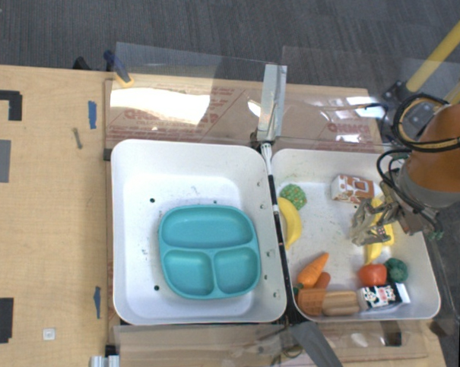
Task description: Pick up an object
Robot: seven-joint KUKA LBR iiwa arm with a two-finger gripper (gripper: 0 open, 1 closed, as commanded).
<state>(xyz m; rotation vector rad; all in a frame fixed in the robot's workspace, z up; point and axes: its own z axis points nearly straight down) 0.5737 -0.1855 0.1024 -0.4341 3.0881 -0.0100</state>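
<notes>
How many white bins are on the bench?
2. The left bin holds a teal divided tray; the right bin holds the toy foods, with the gripper above them.

Toys crowd the right bin (430,298) along its near wall; its middle floor lies open.

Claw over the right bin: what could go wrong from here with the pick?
1. The claw is low among crowded items. A yellow piece lies right under it and a carton is close by, so it may nudge them or grab nothing.
2. The tomato, the green piece and the small box sit packed together near the bin wall; a grasp there may push them against the wall.
</notes>
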